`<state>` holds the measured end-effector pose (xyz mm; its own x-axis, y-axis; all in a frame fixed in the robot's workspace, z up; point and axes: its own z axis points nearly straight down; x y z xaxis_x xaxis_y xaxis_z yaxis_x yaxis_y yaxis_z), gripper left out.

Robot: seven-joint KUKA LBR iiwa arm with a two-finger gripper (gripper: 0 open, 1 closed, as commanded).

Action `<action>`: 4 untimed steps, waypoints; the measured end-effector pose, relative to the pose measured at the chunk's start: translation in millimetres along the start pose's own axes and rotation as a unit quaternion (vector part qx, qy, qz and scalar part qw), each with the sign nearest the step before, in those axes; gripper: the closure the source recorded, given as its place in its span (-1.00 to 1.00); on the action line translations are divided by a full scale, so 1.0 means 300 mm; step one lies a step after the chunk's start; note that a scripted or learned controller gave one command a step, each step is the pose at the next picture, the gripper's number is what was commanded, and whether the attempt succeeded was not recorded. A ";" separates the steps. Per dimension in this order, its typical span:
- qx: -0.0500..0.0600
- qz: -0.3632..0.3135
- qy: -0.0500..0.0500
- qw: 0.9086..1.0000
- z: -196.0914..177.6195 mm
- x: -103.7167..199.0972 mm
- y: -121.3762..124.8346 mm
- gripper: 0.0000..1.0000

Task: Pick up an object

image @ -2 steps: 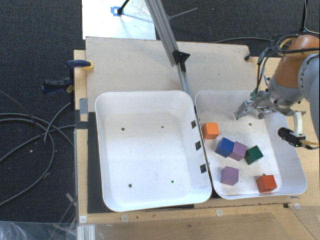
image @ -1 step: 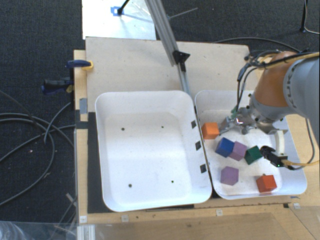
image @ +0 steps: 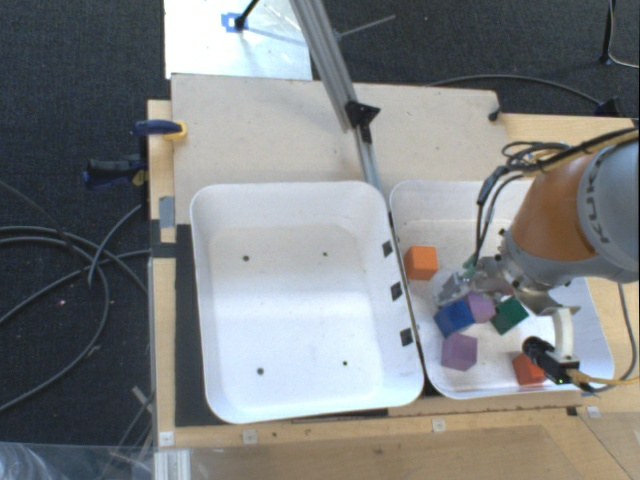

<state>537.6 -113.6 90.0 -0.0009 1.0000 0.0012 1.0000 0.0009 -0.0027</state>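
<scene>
Bench [image: 300, 133]: flat pale board, matte, lightly scuffed, standing on dark carpet strewn with black cables. Left bin [image: 215, 368]: shallow white plastic tray with rounded corners and a smooth, faintly glossy floor marked by a few small dark dots. Right bin [image: 430, 203]: same make, touching the left bin along their shared rims, where small black clips sit in a row. Contents of the right bin, all blocky pieces with flat faces: an orange cube [image: 422, 261] near the shared rim, apart from the others; a blue cube [image: 454, 317] further toward the front; a light purple block [image: 481, 307] touching the blue cube on its right; a dark green block [image: 509, 315] just beside that one; a larger purple cube [image: 459, 351] in front of the blue cube, near the front wall; a red block [image: 528, 370] in the front right corner, partly covered by a black fitting with a cable. Arm [image: 560, 218]: grey rounded casing with a broad orange band, reaching in from the right over the right bin, black cables looped above it. Gripper [image: 468, 286]: greyish metal parts, hanging low over the cluster of blue, light purple and green pieces; I cannot tell whether it is apart or together, nor whether it touches any block. A slanted metal pole [image: 330, 53] crosses the bench from above.
</scene>
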 end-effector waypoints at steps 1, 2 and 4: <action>-0.007 -0.003 -0.002 1.000 -0.452 -0.017 0.212 -1.00; 0.002 -0.001 0.000 1.000 -0.098 0.057 0.022 -1.00; -0.001 0.002 -0.001 1.000 -0.001 -0.034 -0.178 -1.00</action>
<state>484.1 -123.9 90.3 0.0026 1.0000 -0.0006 1.0000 -0.0026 -0.0002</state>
